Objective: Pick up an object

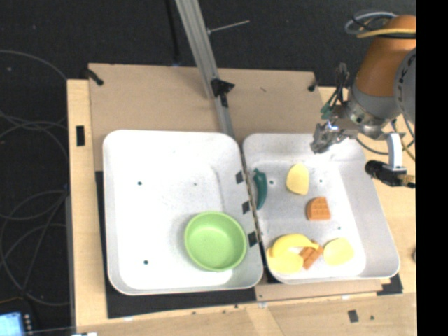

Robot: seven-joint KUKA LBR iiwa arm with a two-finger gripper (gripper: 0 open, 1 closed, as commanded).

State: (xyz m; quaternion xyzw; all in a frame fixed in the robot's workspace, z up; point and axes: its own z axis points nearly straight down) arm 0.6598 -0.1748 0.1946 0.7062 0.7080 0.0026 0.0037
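Arm is reaching in from the right, grey body with orange band showing above the wrist, and the hand is hanging over the top edge of the right bin, near its upper right corner. Can't tell how the hand is set, too small and blurred; nothing is visibly sitting in it. Right bin is carrying the candidates: a pale yellow rounded object is lying just below and left of the hand, apart from it; an orange ridged block is sitting near the bin's middle; a yellow bowl-like piece is lying at the bottom with a small orange piece touching its right side; another yellow lump is sitting just beside those on the right. A teal object is resting against the right bin's left wall, by the seam between bins. Left bin is holding a green bowl, upright, in its lower right corner. Both bins are sitting side by side on the tan surface. A metal pole is slanting down from the top toward the seam.
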